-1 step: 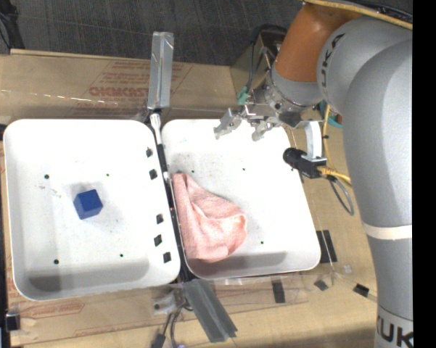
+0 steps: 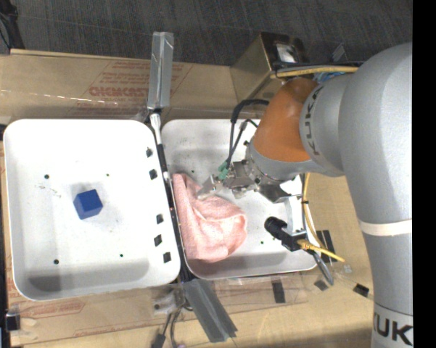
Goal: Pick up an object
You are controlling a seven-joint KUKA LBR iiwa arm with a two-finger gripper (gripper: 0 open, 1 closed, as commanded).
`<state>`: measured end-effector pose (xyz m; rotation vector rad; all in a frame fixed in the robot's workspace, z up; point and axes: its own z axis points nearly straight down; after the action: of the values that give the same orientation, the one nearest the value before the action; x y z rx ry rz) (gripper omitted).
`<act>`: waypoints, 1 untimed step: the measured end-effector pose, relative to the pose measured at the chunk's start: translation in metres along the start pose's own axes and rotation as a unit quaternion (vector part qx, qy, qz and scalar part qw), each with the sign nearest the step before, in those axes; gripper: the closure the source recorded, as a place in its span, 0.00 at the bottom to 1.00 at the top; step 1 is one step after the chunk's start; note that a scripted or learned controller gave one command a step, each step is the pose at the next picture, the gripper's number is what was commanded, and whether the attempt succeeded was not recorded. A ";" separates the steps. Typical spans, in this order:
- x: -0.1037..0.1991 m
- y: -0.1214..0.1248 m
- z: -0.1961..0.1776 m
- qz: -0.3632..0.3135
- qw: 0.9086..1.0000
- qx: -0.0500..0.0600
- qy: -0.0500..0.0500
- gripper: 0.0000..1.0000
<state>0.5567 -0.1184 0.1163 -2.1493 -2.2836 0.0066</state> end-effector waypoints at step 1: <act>-0.019 0.070 0.024 0.127 0.992 -0.002 0.000 0.00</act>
<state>0.6280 -0.1334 0.0914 -2.4249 -1.9943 0.0035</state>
